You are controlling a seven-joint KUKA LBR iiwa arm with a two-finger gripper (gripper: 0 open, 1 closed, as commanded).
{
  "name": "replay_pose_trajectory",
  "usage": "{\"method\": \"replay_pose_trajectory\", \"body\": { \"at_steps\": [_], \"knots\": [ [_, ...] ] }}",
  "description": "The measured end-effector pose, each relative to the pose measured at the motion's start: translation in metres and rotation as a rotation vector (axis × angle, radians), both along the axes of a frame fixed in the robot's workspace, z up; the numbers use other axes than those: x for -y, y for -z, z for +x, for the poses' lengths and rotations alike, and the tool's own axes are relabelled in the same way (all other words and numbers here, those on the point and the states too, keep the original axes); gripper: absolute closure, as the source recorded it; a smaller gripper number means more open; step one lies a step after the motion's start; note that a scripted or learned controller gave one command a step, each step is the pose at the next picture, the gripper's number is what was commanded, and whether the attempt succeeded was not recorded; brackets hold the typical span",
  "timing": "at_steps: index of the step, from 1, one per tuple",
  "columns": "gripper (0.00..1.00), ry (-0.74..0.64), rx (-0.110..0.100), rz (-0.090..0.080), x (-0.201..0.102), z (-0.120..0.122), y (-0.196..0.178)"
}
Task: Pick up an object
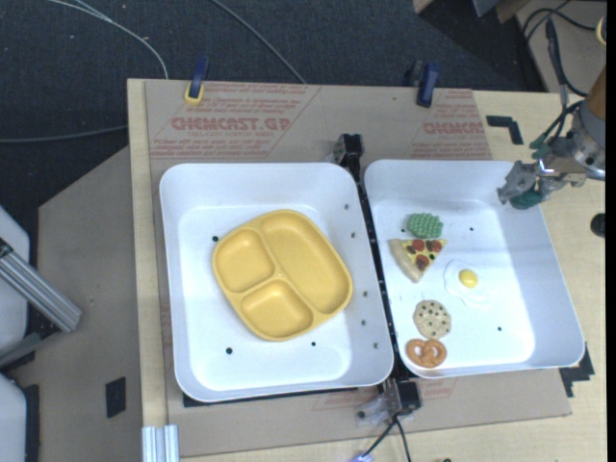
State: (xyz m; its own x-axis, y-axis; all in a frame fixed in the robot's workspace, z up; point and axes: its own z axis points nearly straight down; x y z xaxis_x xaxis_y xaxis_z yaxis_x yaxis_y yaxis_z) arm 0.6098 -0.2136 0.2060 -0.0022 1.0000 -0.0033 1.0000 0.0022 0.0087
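Hovering over the right bin's (539, 349) far right corner, the gripper (525, 191) is carrying nothing that I can see; whether it is open is impossible to tell. Nearest to it, down-left, are lying a green toy (423, 225) and pizza slice (417, 255), then a fried egg (467, 279), cookie (432, 319) and pretzel (426, 353). All are looking light, rigid, slick and flat, so pinching across the pizza's narrow edges seems best. Farthest left, a yellow tray (280, 273) is sitting in the left bin (183, 287).

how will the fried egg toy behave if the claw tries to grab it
The flat white fried egg toy with yellow yolk lies low on the right white bin, so fingers may slide over it. It looks rigid and light, likely to skid, not roll.
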Motion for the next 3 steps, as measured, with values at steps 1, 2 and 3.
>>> {"method": "replay_pose_trajectory", "body": {
  "at_steps": [1,2,3],
  "knots": [
    [1.00,0.001,-0.003,0.001,0.000,0.001,-0.019],
    [1.00,-0.004,-0.010,0.006,-0.054,0.009,-0.013],
    [1.00,-0.005,-0.009,0.006,-0.111,0.012,-0.023]
  ]
}}
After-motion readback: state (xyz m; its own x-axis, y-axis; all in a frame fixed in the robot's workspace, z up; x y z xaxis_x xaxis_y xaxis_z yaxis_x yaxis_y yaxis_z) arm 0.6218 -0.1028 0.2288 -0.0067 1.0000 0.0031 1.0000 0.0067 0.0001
